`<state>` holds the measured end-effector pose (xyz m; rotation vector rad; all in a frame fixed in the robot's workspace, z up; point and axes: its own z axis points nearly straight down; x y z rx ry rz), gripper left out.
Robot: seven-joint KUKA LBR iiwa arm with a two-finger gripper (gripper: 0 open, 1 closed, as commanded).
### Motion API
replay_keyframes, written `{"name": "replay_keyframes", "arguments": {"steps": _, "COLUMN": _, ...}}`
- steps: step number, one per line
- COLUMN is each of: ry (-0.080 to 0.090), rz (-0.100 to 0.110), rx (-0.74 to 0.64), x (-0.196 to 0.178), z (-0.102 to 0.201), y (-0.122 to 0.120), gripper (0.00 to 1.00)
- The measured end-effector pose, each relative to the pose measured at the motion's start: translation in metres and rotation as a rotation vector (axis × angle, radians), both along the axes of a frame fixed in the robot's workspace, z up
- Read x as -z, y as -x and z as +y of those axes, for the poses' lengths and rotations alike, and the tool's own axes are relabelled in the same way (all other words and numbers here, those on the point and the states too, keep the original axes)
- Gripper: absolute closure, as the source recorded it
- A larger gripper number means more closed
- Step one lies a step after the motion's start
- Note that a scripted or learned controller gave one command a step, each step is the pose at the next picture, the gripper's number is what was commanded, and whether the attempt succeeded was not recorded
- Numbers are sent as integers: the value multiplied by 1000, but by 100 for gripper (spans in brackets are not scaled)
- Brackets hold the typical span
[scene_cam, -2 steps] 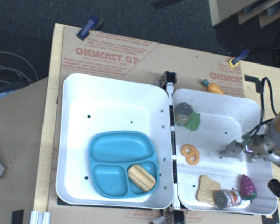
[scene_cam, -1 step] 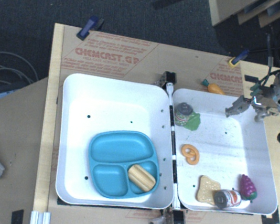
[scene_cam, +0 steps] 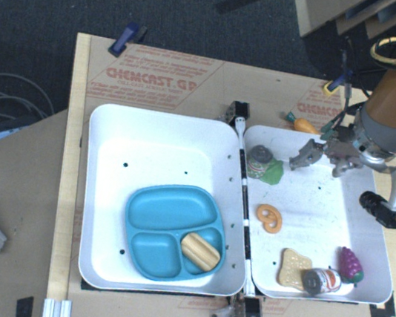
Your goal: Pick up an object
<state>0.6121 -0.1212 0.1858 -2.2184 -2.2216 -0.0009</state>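
Open claw (scene_cam: 326, 157) above right bin (scene_cam: 324, 213), near grey can (scene_cam: 259, 159)

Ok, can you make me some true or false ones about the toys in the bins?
1. The blue tray sits in the left bin. True.
2. The bread roll lies in the right bin. False: it lies on the blue tray, in its lower right compartment.
3. The pretzel is in the right bin. True.
4. The gripper holds the grapes. False: the grapes lie near the bin's lower right corner, far from the gripper.
5. The can touches a green piece. True.
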Motion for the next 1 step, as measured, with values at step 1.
{"name": "replay_keyframes", "arguments": {"steps": 1, "ry": 1, "rz": 0, "rx": 1, "x": 102, "z": 13, "y": -8, "gripper": 0}}
